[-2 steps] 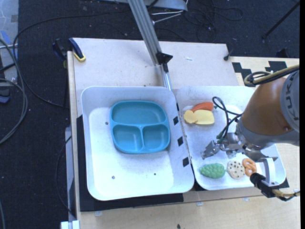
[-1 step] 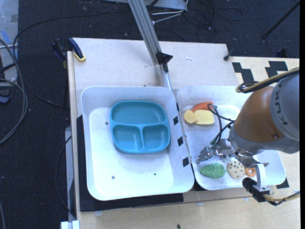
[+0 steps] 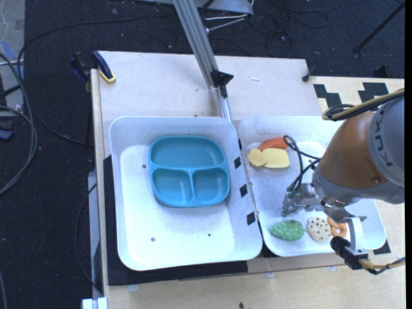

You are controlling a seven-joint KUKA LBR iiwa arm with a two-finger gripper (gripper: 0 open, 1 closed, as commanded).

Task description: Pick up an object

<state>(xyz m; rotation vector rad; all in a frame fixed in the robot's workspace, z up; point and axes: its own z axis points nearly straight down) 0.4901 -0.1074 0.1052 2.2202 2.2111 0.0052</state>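
Camera view showed the end effector [image 3: 295, 206] just above a lumpy green object [image 3: 286, 230]; its grip state was perhaps unreadable.

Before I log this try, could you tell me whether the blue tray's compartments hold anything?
Empty: the blue tray in the left bin shows bare blue in all three compartments.

We are looking at a robotics lab: a pale tabletop [image 3: 193, 82] on dark carpet [image 3: 45, 63], loose black cables [image 3: 38, 131], a metal camera pole [image 3: 196, 31], and checkered calibration markers [image 3: 360, 94].
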